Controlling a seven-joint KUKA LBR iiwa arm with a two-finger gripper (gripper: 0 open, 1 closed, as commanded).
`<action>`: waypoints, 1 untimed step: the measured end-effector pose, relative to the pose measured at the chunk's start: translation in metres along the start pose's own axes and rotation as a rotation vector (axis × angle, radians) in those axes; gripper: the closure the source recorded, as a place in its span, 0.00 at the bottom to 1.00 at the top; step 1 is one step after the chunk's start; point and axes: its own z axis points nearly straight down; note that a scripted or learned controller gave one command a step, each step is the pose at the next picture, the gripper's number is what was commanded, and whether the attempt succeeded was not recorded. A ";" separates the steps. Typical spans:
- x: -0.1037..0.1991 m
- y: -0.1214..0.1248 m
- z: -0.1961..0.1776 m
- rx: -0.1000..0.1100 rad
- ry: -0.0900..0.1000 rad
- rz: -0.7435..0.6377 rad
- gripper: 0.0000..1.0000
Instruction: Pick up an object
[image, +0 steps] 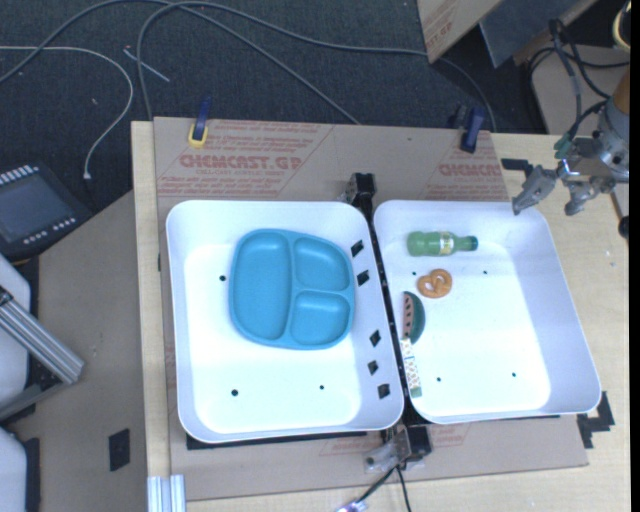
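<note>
Gripper (556, 194): positioned above the far right corner of the right bin (530, 380), over the bench edge. Fingers (527, 192) spread wide apart, pointing downward. Nothing between them; no contact with any object.

Right bin: shallow, white, smooth, with rounded corners. Contents as follows.
- Green bottle (440, 242): small, glossy plastic, lying on its side near the far edge, yellowish cap end toward the right. Label not legible.
- Pretzel (435, 284): small, orange-brown, twisted into loops, lying just nearer than the bottle, apart from it.
- Watermelon slice (413, 316): dark green curved rind with a red face, lying against the left wall.
- Slim wrapped bar (410, 368): light, patterned, directly nearer than the slice along the same wall. Print too small to read.

Left bin (200, 380): same white construction. Holds a blue divided plate (292, 288), matte plastic, rounded-square, three compartments.

Between the bins: row of small black clips (366, 310) along the shared wall.

Beneath both bins: brown cardboard sheet (270, 155) with red lettering, readable in part as "CHEMCAST GP". Held at the far edge by two clamps (200, 128).
</note>
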 end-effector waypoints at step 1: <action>0.006 0.002 0.044 0.005 0.002 0.000 0.00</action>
